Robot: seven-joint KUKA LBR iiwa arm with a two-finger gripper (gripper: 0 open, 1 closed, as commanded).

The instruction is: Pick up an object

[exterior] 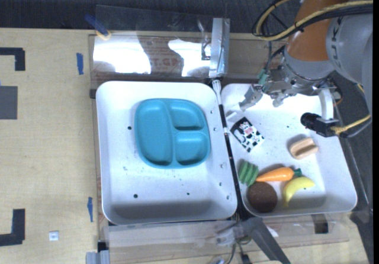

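1. Nearest the camera, along the lower edge of the right bin point(346, 195): a brown round toy, possibly a cookie or chocolate ball point(262, 195), a green ridged piece point(247, 171), a toy carrot point(275, 174) and a toy banana point(298, 188). They sit clustered and touching, probably settled against the bin's lower wall.
2. Mid-bin, right: a toy hot dog point(303, 147), lying apart from the cluster.
3. Mid-bin, left: a black-and-white patterned block point(247, 134), tilted, just beside the wall that divides the bins.
4. Left bin point(112, 156) carries a blue divided plate point(172, 131), centred, compartments bare; likely the drop-off side.
5. KUKA arm point(331, 32) enters from the upper right of the frame. Gripper point(266, 92) hangs over the upper left part of the right bin, with nothing seen between its tips. Whether the tips are apart or together: cannot tell at this angle.
6. Judgement: no object picked yet. Closest candidate is the patterned block, below the gripper in the frame; the isolated hot dog looks easier to grasp cleanly.
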